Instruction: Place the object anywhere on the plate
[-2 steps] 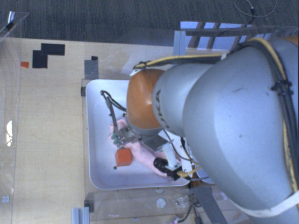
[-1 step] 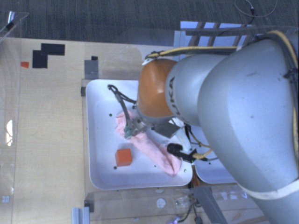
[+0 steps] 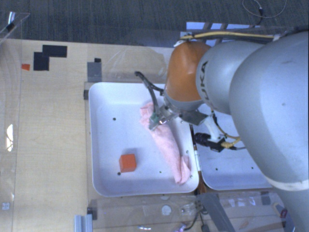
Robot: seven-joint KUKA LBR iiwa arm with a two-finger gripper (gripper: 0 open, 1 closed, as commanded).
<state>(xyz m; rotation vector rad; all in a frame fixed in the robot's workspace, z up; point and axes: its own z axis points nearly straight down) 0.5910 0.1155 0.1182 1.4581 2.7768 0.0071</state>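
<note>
Here the left bin (image 3: 104, 144) serves as the landmark: a shallow white tray resting on the pale wooden worktop (image 3: 48, 144), with the second bin (image 3: 236, 178) touching its right side. Inside the left bin, a long pink cloth (image 3: 166, 141) lies along the right wall, running from about the middle of the bin to its lower right corner, where it bunches against the rim. An orange block (image 3: 128, 163) sits on the bin floor toward the lower middle, well apart from the cloth and to its left. The large grey arm (image 3: 260, 100), with its orange band (image 3: 186, 74), hangs over the bin's upper right part and hides much of the second bin. The tool (image 3: 157, 120) sits at the upper end of the cloth, touching or just above it, and the block lies down and to the left of it, clearly apart. Whether the tool is clenched or released cannot be told from this view. No plate can be made out.
</note>
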